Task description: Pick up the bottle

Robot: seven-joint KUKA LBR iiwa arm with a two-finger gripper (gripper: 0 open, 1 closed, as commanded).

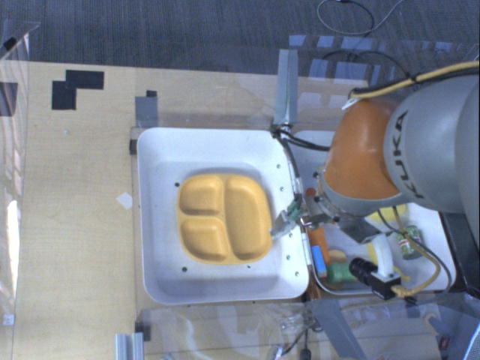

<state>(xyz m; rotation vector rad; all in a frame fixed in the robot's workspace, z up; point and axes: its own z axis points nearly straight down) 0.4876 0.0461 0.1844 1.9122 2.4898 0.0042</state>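
Observation:
My gripper [288, 220] hangs over the seam between the two bins, at the right rim of the left bin [150, 201], close to the right edge of a yellow divided plate [223, 217]. Nothing shows in its grasp. Just right of it, in the right bin [435, 217], lies a slim orange thing with a blue part [319, 250], which may be the bottle; I cannot tell for sure. My arm [405, 148] hides most of the right bin.
A green object [341, 273] lies at the right bin's front edge beside the orange-and-blue thing. A yellow item [391, 216] and a small speckled item [409, 241] peek out under the arm. A metal post [286, 88] stands behind the bins.

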